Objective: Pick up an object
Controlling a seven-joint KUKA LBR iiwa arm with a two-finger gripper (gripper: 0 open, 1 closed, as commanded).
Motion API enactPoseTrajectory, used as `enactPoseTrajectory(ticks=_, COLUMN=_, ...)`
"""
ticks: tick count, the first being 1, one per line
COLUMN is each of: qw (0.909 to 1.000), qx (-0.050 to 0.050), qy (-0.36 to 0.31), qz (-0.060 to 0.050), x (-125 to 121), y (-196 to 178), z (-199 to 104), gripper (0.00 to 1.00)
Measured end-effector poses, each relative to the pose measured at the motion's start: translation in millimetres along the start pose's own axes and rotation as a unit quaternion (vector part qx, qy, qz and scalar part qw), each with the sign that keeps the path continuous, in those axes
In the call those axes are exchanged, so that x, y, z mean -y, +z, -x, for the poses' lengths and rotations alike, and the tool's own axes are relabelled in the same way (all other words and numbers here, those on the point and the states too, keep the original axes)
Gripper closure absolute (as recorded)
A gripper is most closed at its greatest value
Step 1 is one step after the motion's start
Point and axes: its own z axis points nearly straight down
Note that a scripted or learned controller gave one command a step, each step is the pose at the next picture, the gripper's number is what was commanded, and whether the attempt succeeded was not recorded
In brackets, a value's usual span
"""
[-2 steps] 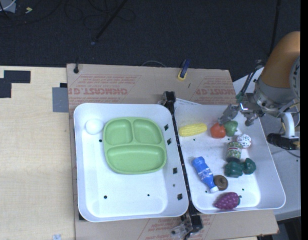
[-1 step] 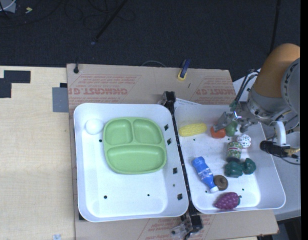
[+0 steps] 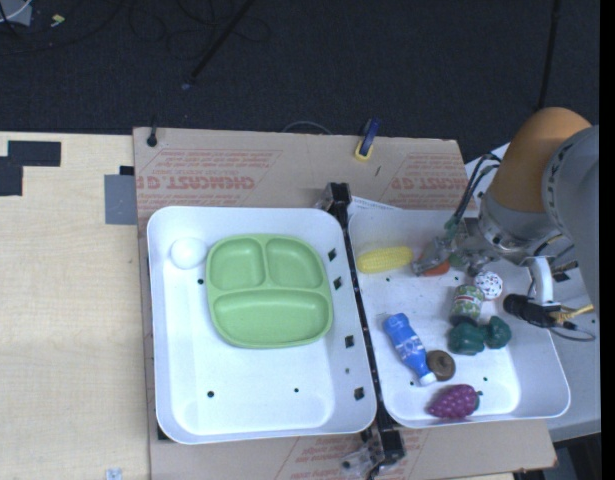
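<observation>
My fingers (image 3: 439, 260) sit low in the right bin (image 3: 547, 393), near its back wall; whether they are spread or pinched cannot be determined. Beside them, to the left: the yellow corn (image 3: 384, 259). In front: a small jar (image 3: 467, 302), green toy (image 3: 479, 335), blue bottle (image 3: 407, 346) and purple grapes (image 3: 453, 401). The left bin (image 3: 247, 403) (alongside on the bench) carries a green tray (image 3: 268, 291) and white ball (image 3: 187, 252).

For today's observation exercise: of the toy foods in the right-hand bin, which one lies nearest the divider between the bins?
The yellow corn cob, lying just right of the divider; the blue bottle and purple grapes sit farther in.
</observation>
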Motion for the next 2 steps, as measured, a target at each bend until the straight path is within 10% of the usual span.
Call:
enactPoseTrajectory(ticks=1, qw=1.0, qx=-0.002, qy=0.0, qz=-0.002, x=0.4, y=-11.7, z=-0.9, gripper=1.0)
enactPoseTrajectory(ticks=2, qw=1.0, qx=0.0, qy=0.003, qz=0.004, x=-4.5, y=-55.0, z=-0.2, gripper=1.0)
